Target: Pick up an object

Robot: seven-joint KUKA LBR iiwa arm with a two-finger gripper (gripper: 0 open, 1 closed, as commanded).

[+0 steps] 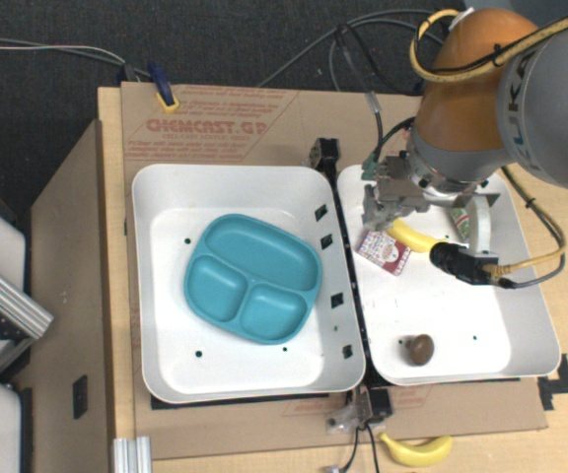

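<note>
Nearest the camera, a brown lump (419, 348) lies well apart from me. Farther back in the right bin (521, 353), my end effector (394, 205) hangs directly over a small pink packet (384, 249), a banana (417, 236) just beside it running rightward. Its opening I cannot tell.

The light is bright and even from above, and the white bins (156, 264) look almost washed out with only soft shadows at their walls. The picture is a little grainy, and the arm (481, 77) near the camera looks soft.
</note>
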